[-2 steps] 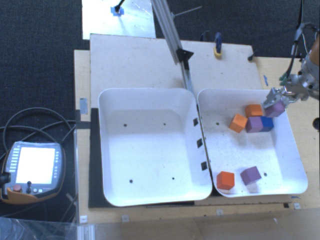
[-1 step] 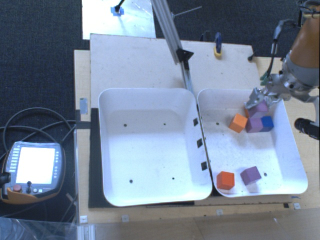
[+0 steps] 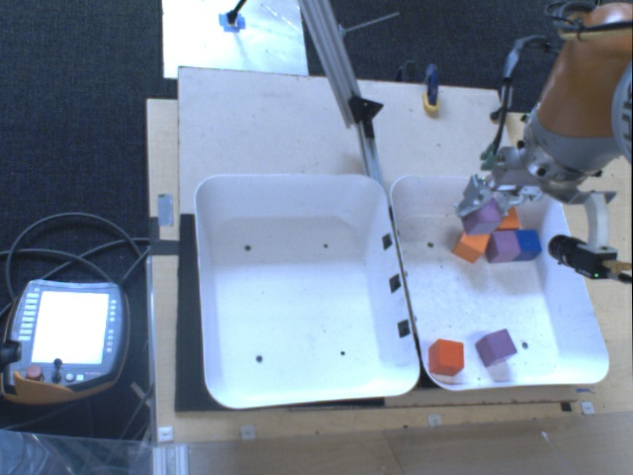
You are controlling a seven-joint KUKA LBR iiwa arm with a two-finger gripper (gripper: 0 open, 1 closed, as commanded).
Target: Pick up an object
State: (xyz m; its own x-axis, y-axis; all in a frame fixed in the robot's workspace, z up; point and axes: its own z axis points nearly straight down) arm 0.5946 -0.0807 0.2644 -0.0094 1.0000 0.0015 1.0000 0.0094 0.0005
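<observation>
My gripper [image 3: 484,209] hangs over the back of the right bin [image 3: 569,359], reaching in from the right. A pale purple block [image 3: 482,218] sits between its fingertips, tilted, and the gripper is shut on it. Just below it lies a cluster of blocks: an orange one [image 3: 471,247], a purple one [image 3: 503,246], a blue one [image 3: 528,242] and another orange one [image 3: 510,222], partly hidden behind the gripper. Near the bin's front edge sit an orange cube [image 3: 446,356] and a purple cube [image 3: 496,345].
The left bin [image 3: 213,265] lies beside the right one, with a shared wall between them. A slanted metal pole [image 3: 336,57] rises behind the bins. A teach pendant [image 3: 64,339] lies at the far left, off the bench.
</observation>
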